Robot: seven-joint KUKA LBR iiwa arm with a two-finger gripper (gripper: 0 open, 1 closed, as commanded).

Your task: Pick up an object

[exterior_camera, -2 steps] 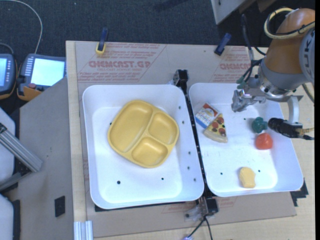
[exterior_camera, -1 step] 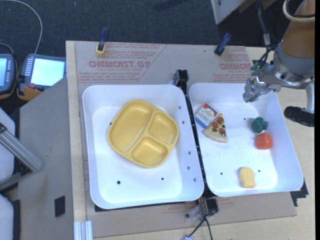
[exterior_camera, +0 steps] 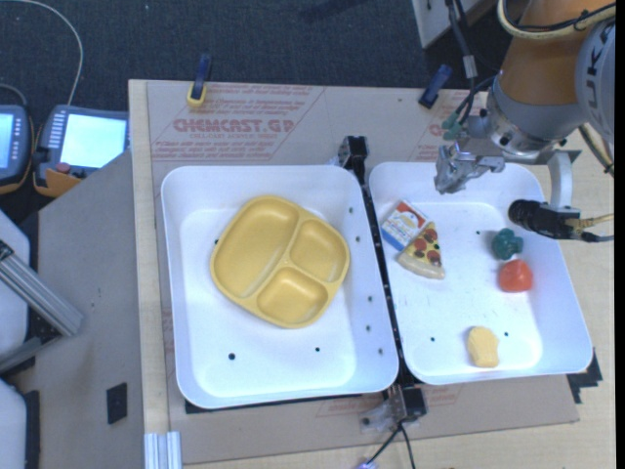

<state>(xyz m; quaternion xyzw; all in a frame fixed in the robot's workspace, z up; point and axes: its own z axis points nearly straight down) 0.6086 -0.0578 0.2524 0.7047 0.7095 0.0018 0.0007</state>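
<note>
In the right bin (exterior_camera: 547, 355) lie a pizza slice toy (exterior_camera: 423, 252), a small white and blue carton (exterior_camera: 401, 224), a green toy (exterior_camera: 505, 243), a red tomato-like toy (exterior_camera: 515, 276) and a yellow toy (exterior_camera: 482, 346). My gripper (exterior_camera: 457, 177) hangs over the bin's far edge, above and behind the carton and pizza slice. Nothing shows between its fingers.
A yellow divided plate (exterior_camera: 281, 260) lies in the left bin (exterior_camera: 190, 291). A black clamp (exterior_camera: 353, 150) sits between the bins at the back. A black cylindrical part (exterior_camera: 539, 218) of the arm reaches over the right bin's right side. Screens stand at far left.
</note>
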